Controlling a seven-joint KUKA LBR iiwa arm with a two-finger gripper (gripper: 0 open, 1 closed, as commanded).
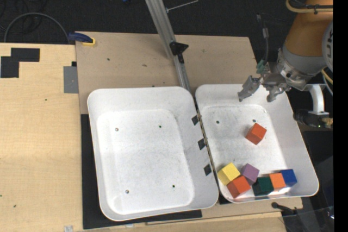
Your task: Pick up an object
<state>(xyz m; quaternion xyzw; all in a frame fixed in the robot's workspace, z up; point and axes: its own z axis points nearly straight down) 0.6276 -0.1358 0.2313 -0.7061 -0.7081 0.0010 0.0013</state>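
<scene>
The arm enters from the right, its orange band at the upper right corner of the view. The hand [261, 92] hangs above the far rim of the right bin [304, 157], near that bin's upper edge. Its two fingers [247, 88] are spread apart, with a clear gap between them, and nothing sits between them.

The right bin contains seven blocks. One orange-red block [255, 133] lies alone near the centre of the bin floor, tilted on an edge, well apart from the others and below the hand in the view. The remaining blocks are grouped along the near rim: a yellow block [229, 172] and a purple block [250, 171] sit side by side, with a red block [238, 186] just in front of them, touching both. To the right of these, a dark green block [263, 186], an orange block [278, 180] and a blue block [289, 176] form a short row against the bin wall.

The left bin [103, 106] sits just beside the right bin on the tabletop [130, 60]. A slanted aluminium rail [157, 8] runs from the top of the view down to the junction between the two bins.
</scene>
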